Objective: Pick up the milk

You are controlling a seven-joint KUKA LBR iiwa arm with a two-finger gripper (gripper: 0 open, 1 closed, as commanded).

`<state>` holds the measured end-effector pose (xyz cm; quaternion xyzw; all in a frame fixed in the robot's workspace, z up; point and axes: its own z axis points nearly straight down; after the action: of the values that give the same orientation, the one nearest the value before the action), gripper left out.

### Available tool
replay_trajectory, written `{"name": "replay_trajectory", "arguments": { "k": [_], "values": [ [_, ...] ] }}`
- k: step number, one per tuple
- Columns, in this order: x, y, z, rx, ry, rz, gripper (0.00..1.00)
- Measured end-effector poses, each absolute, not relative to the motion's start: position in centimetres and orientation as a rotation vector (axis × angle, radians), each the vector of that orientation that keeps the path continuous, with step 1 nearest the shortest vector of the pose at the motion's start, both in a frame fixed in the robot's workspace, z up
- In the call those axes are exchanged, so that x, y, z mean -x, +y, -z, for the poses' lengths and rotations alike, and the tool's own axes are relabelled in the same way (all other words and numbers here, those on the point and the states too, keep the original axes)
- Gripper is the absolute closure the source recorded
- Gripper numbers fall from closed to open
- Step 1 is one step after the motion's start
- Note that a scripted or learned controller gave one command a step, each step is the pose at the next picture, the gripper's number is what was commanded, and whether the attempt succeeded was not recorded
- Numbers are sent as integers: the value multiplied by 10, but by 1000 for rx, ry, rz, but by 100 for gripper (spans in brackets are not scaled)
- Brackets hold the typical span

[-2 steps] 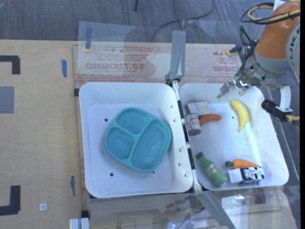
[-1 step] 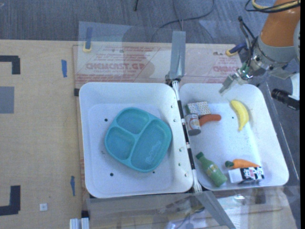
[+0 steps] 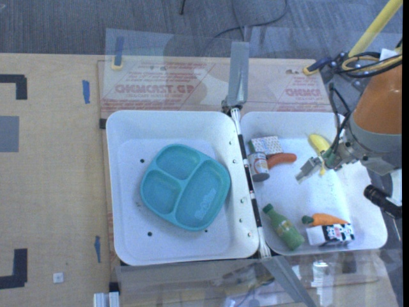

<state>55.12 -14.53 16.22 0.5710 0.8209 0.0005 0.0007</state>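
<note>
The milk (image 3: 330,234), a small white carton with black cow patches, lies on its side at about 5 o'clock in the right bin (image 3: 291,123), close against the bin's near wall. An orange carrot (image 3: 327,220) rests just above it, touching or nearly so, and a green bottle (image 3: 283,226) lies slanted at about 7 o'clock. Toward 11 o'clock sit a small can (image 3: 259,165), a silvery packet (image 3: 264,145) and a red-orange piece (image 3: 281,160); a yellow banana (image 3: 319,144) lies near 1 o'clock.

The claw (image 3: 311,167) hangs over the bin's middle, at 12 o'clock from the milk and well apart from it, its fingers spread with nothing between them. Judging by that, the arm is poised to travel down toward 5 o'clock; spread fingers suit a carton lying flat. The near wall and the crowding carrot probably leave little room for a finger.

The left bin (image 3: 128,130) holds a teal divided plate (image 3: 185,186), resting on the bench (image 3: 51,171).
</note>
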Motion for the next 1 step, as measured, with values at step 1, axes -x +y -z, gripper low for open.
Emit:
{"name": "replay_trajectory", "arguments": {
  "k": [1],
  "values": [
    [-603, -88, -186, -1813, 2562, -3, 0]
  ]
}}
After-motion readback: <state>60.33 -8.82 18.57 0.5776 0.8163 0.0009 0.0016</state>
